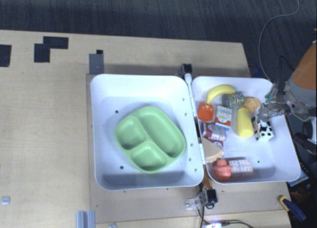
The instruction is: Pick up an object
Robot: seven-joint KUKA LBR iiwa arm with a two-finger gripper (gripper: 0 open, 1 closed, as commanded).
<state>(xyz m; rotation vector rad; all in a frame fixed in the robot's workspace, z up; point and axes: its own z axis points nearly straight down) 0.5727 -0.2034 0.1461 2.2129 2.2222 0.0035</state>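
The right bin [282, 160] holds several small items. Among them are a banana [220, 92], a red tomato [205, 112], a small carton [224, 116], a yellow oblong piece [244, 122], a brown bun [251, 104] and a black-and-white toy [266, 132]. A red apple [223, 169] and a flat packet [241, 165] lie near the bin's front wall. My gripper [263, 115] hangs low at the bin's right side, just above the black-and-white toy and beside the yellow piece. I see nothing lifted in it.
The left bin [106, 103] holds a green divided plate [150, 138]. A dark red wrapper [214, 134] and a pale wedge [213, 149] lie by the divider between the bins. Cables run along the bench's front edge and behind the arm.
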